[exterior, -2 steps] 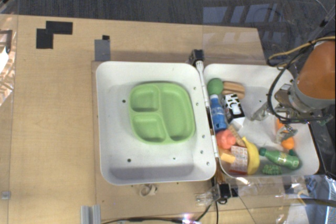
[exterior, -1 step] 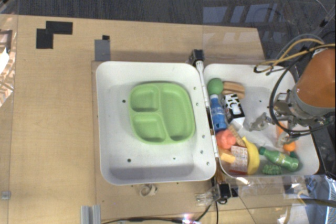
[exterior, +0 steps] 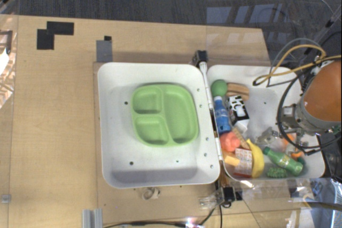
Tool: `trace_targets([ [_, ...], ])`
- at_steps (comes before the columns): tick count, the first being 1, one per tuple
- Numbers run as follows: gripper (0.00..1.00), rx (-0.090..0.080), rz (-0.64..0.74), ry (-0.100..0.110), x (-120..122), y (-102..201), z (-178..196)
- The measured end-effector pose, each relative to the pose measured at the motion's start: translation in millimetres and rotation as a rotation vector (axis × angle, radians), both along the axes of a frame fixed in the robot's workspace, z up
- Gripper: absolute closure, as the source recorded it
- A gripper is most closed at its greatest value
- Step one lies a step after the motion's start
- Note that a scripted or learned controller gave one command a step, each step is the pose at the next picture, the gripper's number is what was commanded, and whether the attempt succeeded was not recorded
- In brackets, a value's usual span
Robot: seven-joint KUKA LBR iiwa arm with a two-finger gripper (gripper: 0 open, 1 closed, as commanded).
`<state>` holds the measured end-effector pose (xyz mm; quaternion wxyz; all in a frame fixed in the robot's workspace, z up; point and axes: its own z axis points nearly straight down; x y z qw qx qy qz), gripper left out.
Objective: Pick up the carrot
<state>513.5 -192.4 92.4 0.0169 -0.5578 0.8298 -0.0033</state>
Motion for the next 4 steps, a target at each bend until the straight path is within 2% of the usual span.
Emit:
trace_targets([
  [1, 0.00, -0.001, 0.250, 0.001, -7.0, 3.7, -0.4],
  [2, 1.00, -0.010, 0.248, -0.017, -1.2, 0.6, 11.4],
  [3, 0.00, -0.009, 0.247, -0.017, -1.3, 0.9, 11.4],
  [4, 1.00, -0.010, 0.247, -0.027, 2.9, 3.1, 23.5],
])
